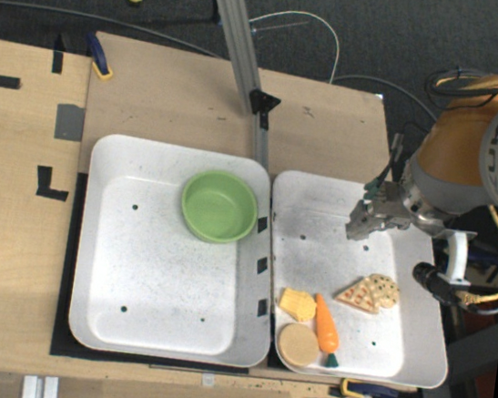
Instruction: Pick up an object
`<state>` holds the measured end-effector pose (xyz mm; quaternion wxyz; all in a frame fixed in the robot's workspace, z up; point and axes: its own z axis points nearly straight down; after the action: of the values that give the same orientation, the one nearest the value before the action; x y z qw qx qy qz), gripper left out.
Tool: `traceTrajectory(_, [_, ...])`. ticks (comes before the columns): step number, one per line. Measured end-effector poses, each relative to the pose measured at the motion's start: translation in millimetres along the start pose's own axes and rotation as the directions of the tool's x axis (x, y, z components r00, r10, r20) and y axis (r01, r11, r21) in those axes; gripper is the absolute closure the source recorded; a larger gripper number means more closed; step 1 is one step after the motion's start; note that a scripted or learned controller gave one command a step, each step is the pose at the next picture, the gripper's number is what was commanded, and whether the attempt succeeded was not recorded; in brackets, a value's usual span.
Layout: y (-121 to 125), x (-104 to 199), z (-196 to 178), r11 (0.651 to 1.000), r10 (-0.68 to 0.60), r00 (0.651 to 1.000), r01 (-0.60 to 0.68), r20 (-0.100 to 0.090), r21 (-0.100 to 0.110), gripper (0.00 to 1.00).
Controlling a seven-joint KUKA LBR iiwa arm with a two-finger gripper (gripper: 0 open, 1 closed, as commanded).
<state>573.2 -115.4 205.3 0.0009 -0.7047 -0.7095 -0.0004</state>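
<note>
Pizza slice [367,293] lies flat in the right bin [408,372], near the carrot [326,325]; judged light, stiff, best pinched across its edges. My gripper [360,226] hovers above it, empty; opening: cannot tell.

bowl [219,206] in left bin [104,247], carrot [326,325] in right bin [411,354]
</note>
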Motion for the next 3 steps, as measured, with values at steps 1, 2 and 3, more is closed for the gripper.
traceTrajectory(1, [12.8,54.6,-12.4,1.0,-0.001,1.0,0.001,0.0,-0.001,1.0])
traceTrajectory(2, [33.3,108.0,-25.0,1.0,-0.001,1.0,0.001,0.0,-0.002,1.0])
traceTrajectory(3, [49.0,160.2,-32.5,1.0,0.0,1.0,0.0,0.0,-0.001,1.0])
